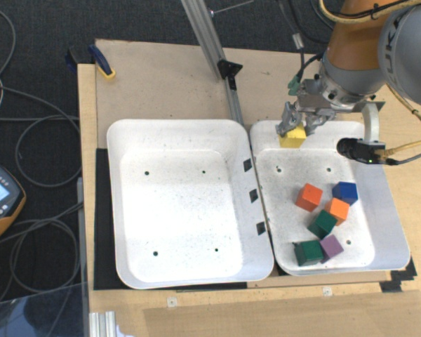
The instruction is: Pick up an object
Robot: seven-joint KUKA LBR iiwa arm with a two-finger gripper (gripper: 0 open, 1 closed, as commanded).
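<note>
A yellow block [292,138] is being held between the fingers of the gripper [292,128] above the right bin's [386,216] far edge; the pick looks largely done, with only securing it left

The tabletop [161,69] is a pale brown board set on dark carpet. Two shallow white bins lie on it side by side, over a black mat [99,216] that shows along the left edge. The right bin [386,220] has its far rim directly under the jaws; the left bin [175,195] lies to the left of the jaws and nearer the camera, its rim touching the right bin's. Three small black clips [253,195] sit along that shared seam. A blue and yellow clamp [102,60] grips the far left corner, well apart from the jaws.
</note>
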